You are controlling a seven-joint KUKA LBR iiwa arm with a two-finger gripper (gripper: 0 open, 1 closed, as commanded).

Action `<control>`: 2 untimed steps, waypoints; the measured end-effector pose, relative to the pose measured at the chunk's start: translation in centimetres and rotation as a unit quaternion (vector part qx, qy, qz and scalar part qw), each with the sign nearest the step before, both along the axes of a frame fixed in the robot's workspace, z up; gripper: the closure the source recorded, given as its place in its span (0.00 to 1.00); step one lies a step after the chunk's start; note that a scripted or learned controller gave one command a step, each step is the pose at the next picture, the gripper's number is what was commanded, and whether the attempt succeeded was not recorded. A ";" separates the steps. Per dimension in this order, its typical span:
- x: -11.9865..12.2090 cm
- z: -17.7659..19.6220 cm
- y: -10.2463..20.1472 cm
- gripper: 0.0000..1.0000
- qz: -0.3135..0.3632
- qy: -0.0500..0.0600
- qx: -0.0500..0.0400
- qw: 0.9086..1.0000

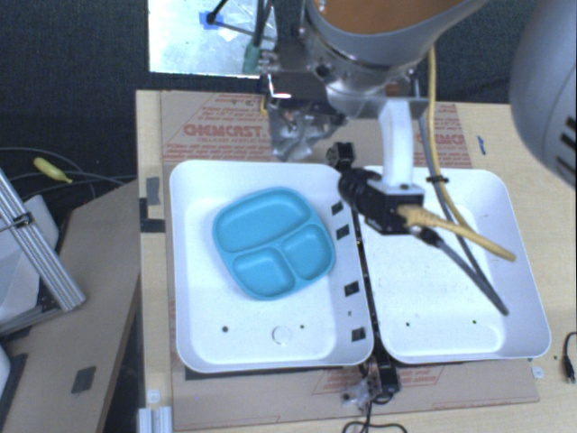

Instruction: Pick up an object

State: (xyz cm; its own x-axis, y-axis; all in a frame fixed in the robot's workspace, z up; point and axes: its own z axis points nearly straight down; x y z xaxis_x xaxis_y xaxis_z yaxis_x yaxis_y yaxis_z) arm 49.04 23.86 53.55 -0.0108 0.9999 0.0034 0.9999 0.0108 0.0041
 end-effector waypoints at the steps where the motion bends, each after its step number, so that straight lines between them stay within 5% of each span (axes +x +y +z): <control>1: -0.4 -1.4 -4.8 1.00 -0.006 0.002 -0.001 1.000; 2: 3.0 -6.8 -13.4 1.00 -0.009 0.003 -0.003 1.000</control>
State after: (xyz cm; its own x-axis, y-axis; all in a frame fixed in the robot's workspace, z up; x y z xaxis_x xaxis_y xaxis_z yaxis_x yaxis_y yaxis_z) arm 52.06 10.46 46.75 0.0074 1.0000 -0.0021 1.0000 -0.0074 -0.0012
